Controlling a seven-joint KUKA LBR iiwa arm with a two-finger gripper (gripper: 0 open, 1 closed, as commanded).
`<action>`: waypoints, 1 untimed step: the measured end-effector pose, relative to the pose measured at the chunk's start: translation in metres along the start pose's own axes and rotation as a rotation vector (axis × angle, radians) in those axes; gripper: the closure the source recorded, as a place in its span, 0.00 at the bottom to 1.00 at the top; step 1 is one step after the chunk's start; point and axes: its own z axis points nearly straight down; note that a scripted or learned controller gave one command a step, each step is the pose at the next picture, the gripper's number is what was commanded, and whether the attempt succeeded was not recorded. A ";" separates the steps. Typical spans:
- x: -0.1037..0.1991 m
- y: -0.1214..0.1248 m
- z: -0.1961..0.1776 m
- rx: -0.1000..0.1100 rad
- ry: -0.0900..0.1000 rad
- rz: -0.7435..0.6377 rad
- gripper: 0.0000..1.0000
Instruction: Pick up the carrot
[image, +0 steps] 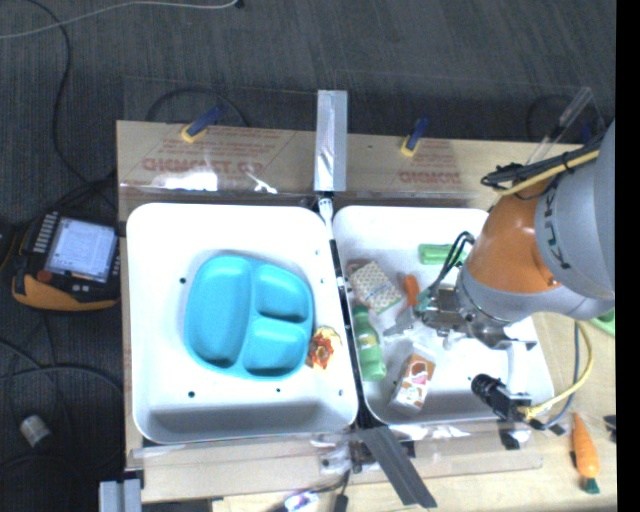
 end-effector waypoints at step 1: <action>-0.032 0.033 -0.040 -0.006 -0.001 -0.059 0.00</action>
